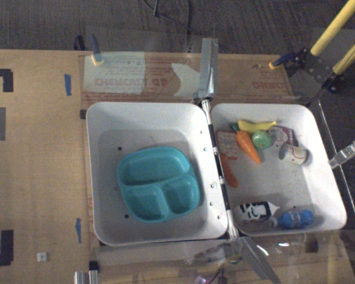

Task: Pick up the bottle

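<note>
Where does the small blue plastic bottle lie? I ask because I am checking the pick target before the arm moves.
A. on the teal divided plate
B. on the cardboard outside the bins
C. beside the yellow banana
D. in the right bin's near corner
D: the small blue plastic bottle lies on its side at the near edge of the right white bin, beside a black-and-white carton.

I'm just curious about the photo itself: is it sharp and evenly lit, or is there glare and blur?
In the camera view, the picture is soft overall; the small print on the carton is unreadable. The white bins look bright and washed out, the floor at the top is dark, and the blue bottle looks slightly blurred.
</note>
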Action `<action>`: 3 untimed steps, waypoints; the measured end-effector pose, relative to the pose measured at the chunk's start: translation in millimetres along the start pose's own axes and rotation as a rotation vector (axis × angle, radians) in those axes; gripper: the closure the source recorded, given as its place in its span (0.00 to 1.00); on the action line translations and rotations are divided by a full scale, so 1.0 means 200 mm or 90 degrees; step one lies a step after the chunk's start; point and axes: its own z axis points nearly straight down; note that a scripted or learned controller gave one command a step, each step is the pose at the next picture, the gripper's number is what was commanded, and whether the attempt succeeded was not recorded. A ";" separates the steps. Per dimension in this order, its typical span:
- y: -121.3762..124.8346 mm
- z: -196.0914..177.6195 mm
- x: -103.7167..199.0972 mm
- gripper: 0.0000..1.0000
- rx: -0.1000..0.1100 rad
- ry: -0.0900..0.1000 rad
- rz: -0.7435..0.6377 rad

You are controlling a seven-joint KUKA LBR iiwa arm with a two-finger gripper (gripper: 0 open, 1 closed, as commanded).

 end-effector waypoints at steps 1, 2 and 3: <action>0.00 -0.05 -0.01 1.00 -0.003 -0.003 0.002; 0.00 -0.11 -0.02 1.00 -0.005 -0.006 0.003; 0.07 -0.25 0.03 1.00 0.014 0.019 -0.219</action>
